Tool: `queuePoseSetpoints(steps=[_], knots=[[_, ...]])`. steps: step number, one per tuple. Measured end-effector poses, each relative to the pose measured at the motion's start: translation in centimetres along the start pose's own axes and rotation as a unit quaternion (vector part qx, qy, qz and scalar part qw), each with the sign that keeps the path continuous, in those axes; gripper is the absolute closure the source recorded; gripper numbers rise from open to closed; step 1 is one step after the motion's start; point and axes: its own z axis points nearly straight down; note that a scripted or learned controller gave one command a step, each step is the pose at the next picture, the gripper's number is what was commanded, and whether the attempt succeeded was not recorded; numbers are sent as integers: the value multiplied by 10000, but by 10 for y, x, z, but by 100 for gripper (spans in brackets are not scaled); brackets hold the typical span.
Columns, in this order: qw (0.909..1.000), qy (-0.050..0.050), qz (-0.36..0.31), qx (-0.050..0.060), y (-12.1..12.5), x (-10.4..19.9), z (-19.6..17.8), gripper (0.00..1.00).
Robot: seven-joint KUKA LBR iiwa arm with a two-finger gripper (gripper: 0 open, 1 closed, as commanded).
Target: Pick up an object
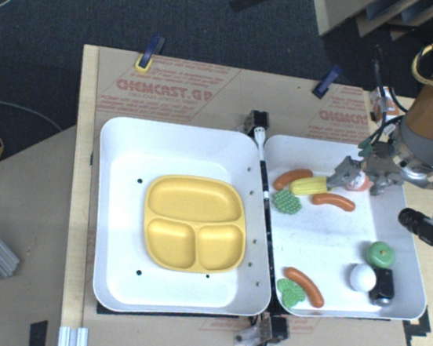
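Note:
My gripper [346, 175] hangs low over the far part of the right bin [351, 233], just right of a yellow corn cob [308, 187]. An orange sausage [292, 177] lies left of the corn and another sausage [334, 201] lies just below the gripper. A green leafy piece [286, 202] sits near the bin's left wall. Something pink [361, 182] shows beside the gripper, partly hidden by it. I see nothing lifted off the bin floor.
A green apple [381, 253], a white ball [362, 278] and a black object [383, 287] sit near the right bin's front right. A third sausage [304, 285] and a green piece [290, 294] lie at its front. The left bin [119, 195] holds a yellow divided plate [194, 223].

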Motion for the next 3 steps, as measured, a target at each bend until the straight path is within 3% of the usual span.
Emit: queuePoseSetpoints(steps=[1, 2, 3], knots=[[10000, -12, -15, -74, 3, 0, -9, 0], [10000, -5, -18, -42, 3, 6, 55, 0], [9999, -51, -16, -131, 7, 4, 89, 0]])
